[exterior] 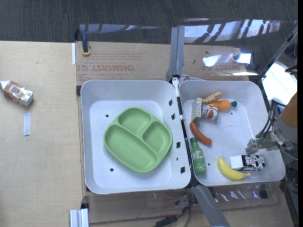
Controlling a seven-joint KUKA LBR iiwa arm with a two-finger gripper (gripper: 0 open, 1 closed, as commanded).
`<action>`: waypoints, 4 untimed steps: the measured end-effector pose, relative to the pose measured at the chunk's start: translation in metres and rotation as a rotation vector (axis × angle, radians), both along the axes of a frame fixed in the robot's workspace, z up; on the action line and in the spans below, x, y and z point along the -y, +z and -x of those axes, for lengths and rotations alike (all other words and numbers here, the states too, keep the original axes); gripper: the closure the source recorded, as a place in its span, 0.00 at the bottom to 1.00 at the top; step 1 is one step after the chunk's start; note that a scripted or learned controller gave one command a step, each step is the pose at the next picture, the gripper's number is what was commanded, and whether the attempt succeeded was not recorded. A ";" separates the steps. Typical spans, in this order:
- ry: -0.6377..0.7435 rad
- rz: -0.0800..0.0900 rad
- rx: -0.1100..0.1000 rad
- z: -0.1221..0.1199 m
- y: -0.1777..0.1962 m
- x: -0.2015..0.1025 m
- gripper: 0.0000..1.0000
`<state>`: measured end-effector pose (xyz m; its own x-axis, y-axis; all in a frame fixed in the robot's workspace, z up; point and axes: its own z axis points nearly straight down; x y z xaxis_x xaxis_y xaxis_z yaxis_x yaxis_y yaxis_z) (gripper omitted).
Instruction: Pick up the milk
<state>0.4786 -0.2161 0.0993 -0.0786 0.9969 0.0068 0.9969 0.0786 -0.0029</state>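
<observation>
The scene was evenly and fairly brightly lit from above, with only soft, faint shadows inside the white bins [90, 141]. Streaks of glare crossed a clear panel [222, 37] at the upper right, and a blown-out white patch [279, 86] sat beside the right bin, perhaps overexposed. Detail was slightly soft overall.

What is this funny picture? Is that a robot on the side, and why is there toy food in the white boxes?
Yes! A camera above a bench looks down at two white bins. The grey thing at the right is a robot arm; its gripper, a two-fingered hand, hangs just above a little milk carton with black cow spots. Its job is picking that up, but it isn't holding it here.

The right bin also holds a banana, a green bottle, a sausage, a carrot and a can. The left bin holds a green divided plate. Another small carton lies far left on the bench.
</observation>
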 end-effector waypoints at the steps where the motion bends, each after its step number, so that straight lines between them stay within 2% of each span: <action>1: 0.002 -0.005 -0.002 0.000 0.000 -0.002 0.00; 2: 0.002 -0.002 -0.002 0.000 0.008 -0.002 1.00; 3: 0.002 -0.002 -0.002 0.000 0.008 -0.002 0.00; 4: 0.003 -0.002 -0.002 0.000 0.017 -0.001 1.00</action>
